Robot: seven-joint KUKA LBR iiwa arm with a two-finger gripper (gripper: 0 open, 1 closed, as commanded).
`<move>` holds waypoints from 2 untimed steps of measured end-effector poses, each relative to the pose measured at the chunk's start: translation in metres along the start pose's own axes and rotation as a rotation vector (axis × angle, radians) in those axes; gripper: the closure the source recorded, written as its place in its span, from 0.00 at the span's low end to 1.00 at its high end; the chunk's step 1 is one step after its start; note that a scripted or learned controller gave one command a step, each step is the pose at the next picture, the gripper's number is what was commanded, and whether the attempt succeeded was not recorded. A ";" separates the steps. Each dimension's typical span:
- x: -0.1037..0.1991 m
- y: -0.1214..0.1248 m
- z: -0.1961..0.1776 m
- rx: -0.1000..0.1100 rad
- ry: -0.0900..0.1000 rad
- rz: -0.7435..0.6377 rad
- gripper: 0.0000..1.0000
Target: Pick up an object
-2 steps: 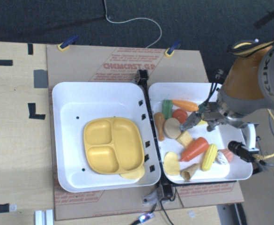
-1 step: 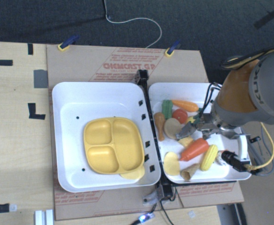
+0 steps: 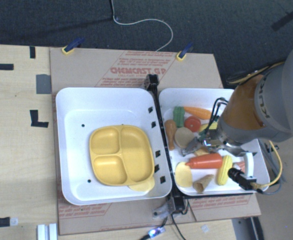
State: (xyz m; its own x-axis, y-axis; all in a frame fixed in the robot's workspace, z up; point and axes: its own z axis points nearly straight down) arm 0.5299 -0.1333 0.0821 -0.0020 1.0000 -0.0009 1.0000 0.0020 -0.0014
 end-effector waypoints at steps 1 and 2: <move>-0.001 0.000 -0.013 -0.001 -0.002 0.001 1.00; -0.004 -0.001 -0.056 -0.003 0.000 0.002 1.00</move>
State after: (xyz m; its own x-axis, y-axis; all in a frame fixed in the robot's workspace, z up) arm 0.5289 -0.1378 0.1378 -0.0004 1.0000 -0.0006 1.0000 0.0004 0.0016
